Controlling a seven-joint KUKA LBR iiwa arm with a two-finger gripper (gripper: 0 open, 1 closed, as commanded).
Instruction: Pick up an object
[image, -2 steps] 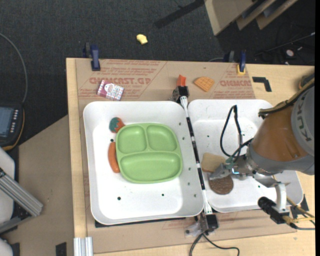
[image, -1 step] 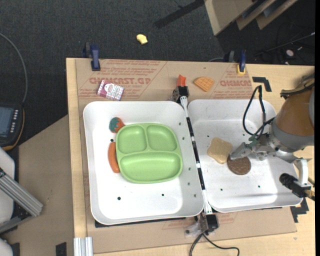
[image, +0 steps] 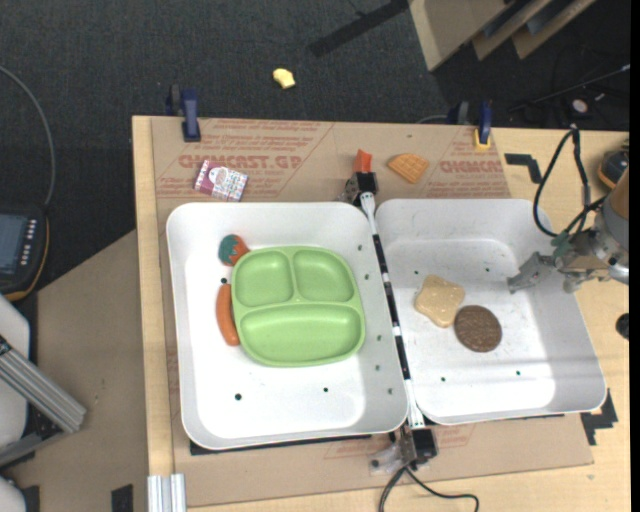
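My bench (image: 290, 150) looks like matt printed cardboard. Both white bins (image: 290, 415) look smooth, glossy plastic w/ soft shine. Green tray (image: 297, 305) is smooth, semi-matt plastic. Brown disc (image: 478, 328) looks rough, dull; tan slice (image: 439, 300) matt.

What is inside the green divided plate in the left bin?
The green plate shows three bare compartments with nothing in them. An orange sausage-shaped toy lies against its left edge, outside it. Whatever sits beneath the plate is covered.
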